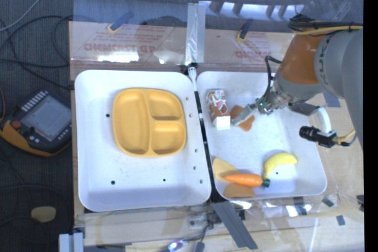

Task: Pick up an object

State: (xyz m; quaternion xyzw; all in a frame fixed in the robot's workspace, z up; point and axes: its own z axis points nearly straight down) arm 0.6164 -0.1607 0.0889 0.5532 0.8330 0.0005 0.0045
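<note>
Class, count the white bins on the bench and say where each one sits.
2. The left bin holds a yellow tray. The right bin holds the small items, with the gripper over it. None seem hidden.

bins: two white bins, the left bin (88, 186) well away from the gripper (245, 117), the right bin (307, 180) beneath it
yellow divided plate (150, 121): one, far to the gripper's left
white cube (222, 123): one, just left of the gripper
patterned packet (217, 102): one, up-left of it
orange piece (243, 121): one, at the fingers
banana (279, 163): one, below
carrot (243, 179): one, below
</note>
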